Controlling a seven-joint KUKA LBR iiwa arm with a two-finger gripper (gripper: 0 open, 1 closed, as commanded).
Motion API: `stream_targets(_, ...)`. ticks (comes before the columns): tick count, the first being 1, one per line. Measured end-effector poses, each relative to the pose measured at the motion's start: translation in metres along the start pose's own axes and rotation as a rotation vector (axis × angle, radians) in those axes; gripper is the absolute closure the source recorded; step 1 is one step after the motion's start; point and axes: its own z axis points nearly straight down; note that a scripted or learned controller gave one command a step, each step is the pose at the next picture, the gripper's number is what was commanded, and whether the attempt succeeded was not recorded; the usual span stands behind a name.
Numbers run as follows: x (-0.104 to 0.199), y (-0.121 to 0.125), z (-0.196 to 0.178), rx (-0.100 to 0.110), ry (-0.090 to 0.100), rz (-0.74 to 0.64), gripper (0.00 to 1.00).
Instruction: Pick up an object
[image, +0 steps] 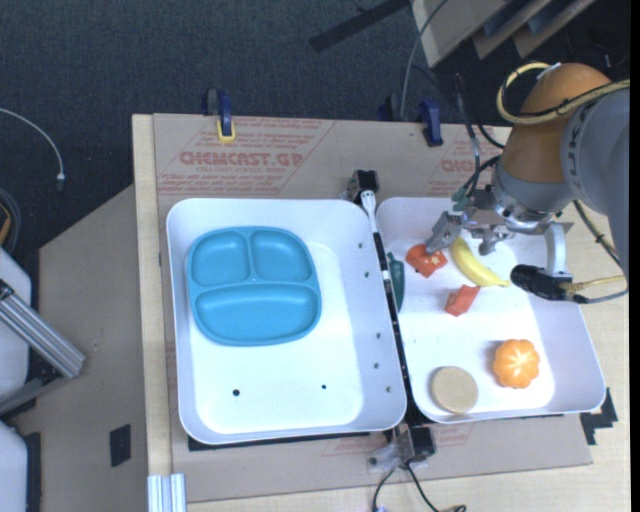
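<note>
The gripper (467, 234) hangs over the right bin (570, 395), just above one banana (474, 263); whether its fingers grip anything I cannot tell. That bin also holds two red pieces (427, 261), one orange (516, 362) and one tan disc (454, 389). The left bin (280, 400) has one blue plate (255, 285).

Dark blue-grey carpet (120, 60) surrounds a brown bench board (160, 250) held by blue clamps (222, 112).

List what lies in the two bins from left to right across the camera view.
Blue divided plate → dark green piece at the right bin's left wall → red-orange piece → round tan disc → orange. The banana and the small red block overlap sideways, so they are left out.
</note>
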Motion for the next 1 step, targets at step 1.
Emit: stream_targets(1, 0.0004, 0.0016, 0.0369, -0.006, -0.001, -0.001, 0.0)
